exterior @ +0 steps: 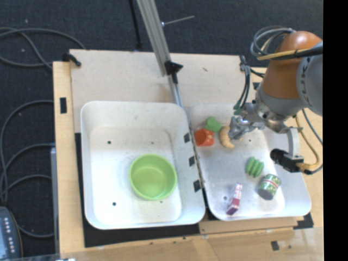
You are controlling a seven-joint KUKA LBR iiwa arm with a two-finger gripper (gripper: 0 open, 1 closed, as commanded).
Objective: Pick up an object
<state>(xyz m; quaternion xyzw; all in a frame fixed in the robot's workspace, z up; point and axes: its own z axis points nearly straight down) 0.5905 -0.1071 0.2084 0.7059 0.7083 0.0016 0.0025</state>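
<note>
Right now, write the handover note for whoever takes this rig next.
Gripper: low in the right bin, at its upper part, directly over a small tan piece; nothing is visibly held.
Right bin contents: orange-red item and green item by the left wall, ridged green piece mid-bin, small can and pink-and-white packet towards the near edge.
Left bin: a green bowl.
Done: the approach. Left: grasp an object and lift it.
</note>
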